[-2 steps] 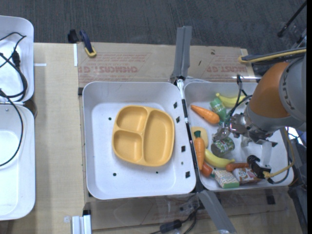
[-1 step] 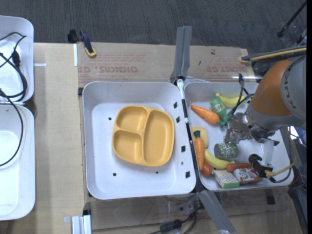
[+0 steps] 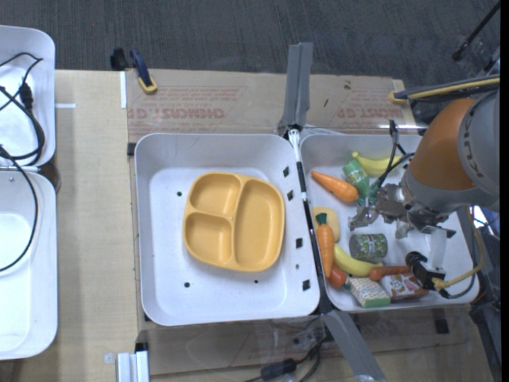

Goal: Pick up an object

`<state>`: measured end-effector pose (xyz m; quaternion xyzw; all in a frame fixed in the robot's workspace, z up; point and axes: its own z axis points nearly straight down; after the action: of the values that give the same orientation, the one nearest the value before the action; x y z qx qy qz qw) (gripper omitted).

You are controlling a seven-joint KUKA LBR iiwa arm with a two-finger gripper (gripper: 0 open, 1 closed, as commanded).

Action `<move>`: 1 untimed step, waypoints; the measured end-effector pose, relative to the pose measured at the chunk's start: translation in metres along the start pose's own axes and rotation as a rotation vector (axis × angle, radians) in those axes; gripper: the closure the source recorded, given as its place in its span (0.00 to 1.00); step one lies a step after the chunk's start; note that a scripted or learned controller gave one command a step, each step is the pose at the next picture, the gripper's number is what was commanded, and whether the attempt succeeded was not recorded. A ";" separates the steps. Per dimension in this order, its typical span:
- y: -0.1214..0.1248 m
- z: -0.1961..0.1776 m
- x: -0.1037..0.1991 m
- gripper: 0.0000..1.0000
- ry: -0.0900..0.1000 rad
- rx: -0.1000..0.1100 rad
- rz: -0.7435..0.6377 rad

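The green can (image 3: 368, 247) sits at six o'clock just beneath my claw (image 3: 380, 210); whether I'm open I can't tell, so I'd descend centred, clear of the banana (image 3: 350, 260).

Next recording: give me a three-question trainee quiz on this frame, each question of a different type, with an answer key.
1. True or false: the yellow divided plate lies in the left bin.
2. Multiple choice: the gripper is above which bin? A) the left bin B) the right bin C) neither
3. Fill in: the green can lies just above a ______ near the front of the right bin.

Key
1. True; it is the bin's one item.
2. B; the arm reaches in from the right, over the food items.
3. Banana; a second banana lies at the back, and two carrots lie toward the divider.
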<state>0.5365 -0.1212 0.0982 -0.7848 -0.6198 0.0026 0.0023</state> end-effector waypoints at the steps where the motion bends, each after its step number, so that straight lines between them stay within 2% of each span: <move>1: 0.075 0.007 -0.006 0.00 -0.001 -0.005 -0.022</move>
<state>0.6082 -0.1449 0.0907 -0.7778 -0.6285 0.0013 0.0002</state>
